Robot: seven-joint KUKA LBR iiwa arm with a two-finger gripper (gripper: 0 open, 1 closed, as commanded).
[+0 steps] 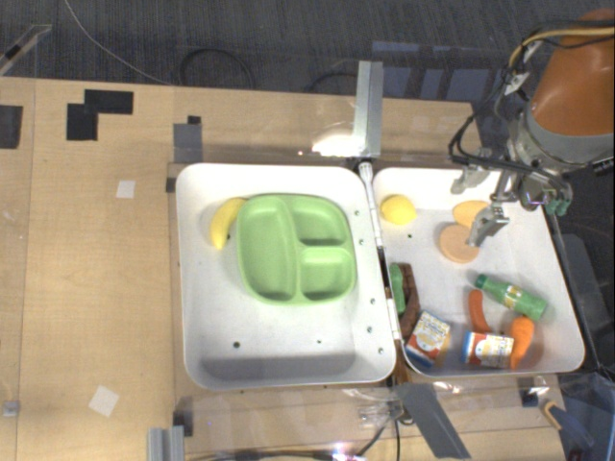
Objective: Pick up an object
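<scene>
My gripper [479, 204] hangs over the back of the right bin [567, 286], fingers open with nothing between them. Just under it lie a flat orange piece [468, 211] and a tan round disc [457, 244]. A yellow lemon [398, 208] rests to its left near the bin's dividing wall. Toward the front of this bin are a green bottle [510, 296], a red sausage [478, 310], an orange carrot [521, 339], a small can [488, 349], a juice carton [430, 335] and a brown and green item [401, 291].
The left bin [221, 353] holds a green divided plate [293, 246] with a banana [223, 222] at its left edge. A metal post [368, 104] stands behind the wall between the bins. The arm's orange band [577, 84] is at the upper right.
</scene>
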